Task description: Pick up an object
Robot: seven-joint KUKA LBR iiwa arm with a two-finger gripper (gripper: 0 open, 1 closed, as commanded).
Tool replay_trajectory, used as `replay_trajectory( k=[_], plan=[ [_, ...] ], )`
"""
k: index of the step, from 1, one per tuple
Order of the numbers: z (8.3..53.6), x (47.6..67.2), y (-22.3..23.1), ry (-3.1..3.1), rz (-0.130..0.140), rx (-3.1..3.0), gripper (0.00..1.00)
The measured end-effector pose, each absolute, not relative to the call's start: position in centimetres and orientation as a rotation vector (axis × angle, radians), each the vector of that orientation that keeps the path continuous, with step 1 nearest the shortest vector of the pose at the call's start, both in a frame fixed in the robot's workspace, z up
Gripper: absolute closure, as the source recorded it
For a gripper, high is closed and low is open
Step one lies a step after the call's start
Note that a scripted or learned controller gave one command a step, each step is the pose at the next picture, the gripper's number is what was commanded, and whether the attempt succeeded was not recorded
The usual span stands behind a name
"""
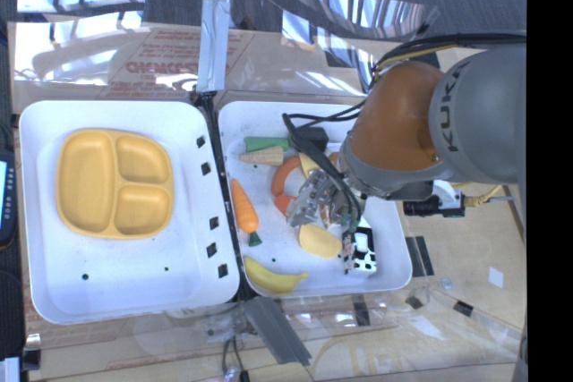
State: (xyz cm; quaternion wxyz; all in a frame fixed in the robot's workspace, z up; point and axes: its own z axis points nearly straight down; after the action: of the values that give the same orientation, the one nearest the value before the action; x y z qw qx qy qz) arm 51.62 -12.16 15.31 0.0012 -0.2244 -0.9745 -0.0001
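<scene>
While the arm (421,125) reaches in from the right and hangs low over the right bin (269,116), its gripper (318,201) sits among the toy food in the middle of that bin, and the metal parts there are too tangled with the items under them for me to tell how the claw stands. Nothing can be made out held clear of the bin floor, so I judge the pick not yet done: the approach looks complete, while the grasp and the lift are left.

Candidates lie close around the gripper. An orange curved piece (285,176) lies just to its left, a pale yellow piece (319,241) just on its near side, and a black-and-white cow-patterned item (363,253) at the near right. Farther left a carrot (244,208) lies along the bin's left wall, a banana (271,276) rests at the near edge, and a green piece (266,143) and a corn-like piece (260,157) sit toward the far side.

In the left bin (45,264) a yellow divided plate (114,183) lies well apart from the arm.
</scene>
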Motion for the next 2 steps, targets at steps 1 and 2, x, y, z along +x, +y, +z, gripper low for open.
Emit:
replay_trajectory(
  k=[1,2],
  plan=[
    [10.2,47.6,-10.2,-3.079,-0.001,-0.601,1.00],
    [9.9,55.2,-9.3,-3.009,0.001,-0.904,1.00]
  ],
)
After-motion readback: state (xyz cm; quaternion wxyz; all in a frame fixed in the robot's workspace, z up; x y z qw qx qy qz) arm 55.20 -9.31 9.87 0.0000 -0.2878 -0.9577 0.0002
